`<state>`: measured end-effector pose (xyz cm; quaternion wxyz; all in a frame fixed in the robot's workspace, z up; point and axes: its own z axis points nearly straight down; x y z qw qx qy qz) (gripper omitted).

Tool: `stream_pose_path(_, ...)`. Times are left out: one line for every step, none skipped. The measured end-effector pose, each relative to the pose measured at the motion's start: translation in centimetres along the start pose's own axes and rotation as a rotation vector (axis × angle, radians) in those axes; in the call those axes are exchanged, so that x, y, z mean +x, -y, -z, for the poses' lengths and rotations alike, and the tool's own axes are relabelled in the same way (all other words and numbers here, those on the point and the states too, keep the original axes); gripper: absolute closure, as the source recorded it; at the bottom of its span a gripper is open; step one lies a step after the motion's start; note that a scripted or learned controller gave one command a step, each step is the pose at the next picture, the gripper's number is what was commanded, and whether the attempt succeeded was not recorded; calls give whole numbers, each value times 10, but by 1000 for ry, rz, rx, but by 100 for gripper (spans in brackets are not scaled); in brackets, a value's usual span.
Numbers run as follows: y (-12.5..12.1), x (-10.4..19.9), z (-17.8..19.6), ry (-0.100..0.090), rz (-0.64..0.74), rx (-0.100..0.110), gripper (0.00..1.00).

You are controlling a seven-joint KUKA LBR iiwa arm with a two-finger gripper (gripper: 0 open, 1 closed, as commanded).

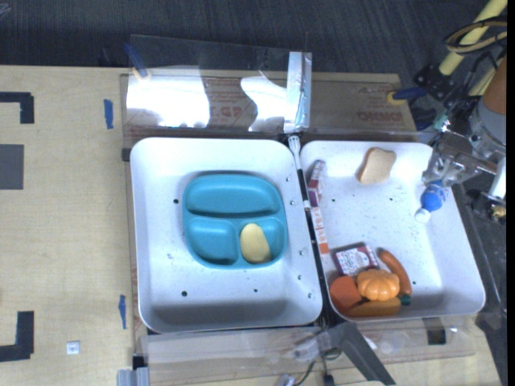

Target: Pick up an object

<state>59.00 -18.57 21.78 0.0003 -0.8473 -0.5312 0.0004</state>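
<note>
Hovering at the right bin [451, 240] rim, fingers [441, 175] state unclear, open floor mid-bin.

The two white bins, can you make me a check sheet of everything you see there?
Surface: two shallow white bins side by side, left bin, right bin, on a pale wooden bench.
Job's things: blue divided plastic tray holding a yellow egg-shaped piece in the left bin; tan bread-like piece, small orange toy pumpkin and red packet in the right bin.
Clutter: clear plastic sheet behind the bins.
Tool: tool over the right bin's right edge, blue-tipped.
Cables: yellow hose top right.
Surroundings: dark floor.
</note>
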Motion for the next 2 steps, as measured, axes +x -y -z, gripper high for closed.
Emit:
stream_pose_path(16, 55, 0, -1, 119, 2, 100)
stream_pose_path(81, 77, 4, -1, 274, 2, 100)
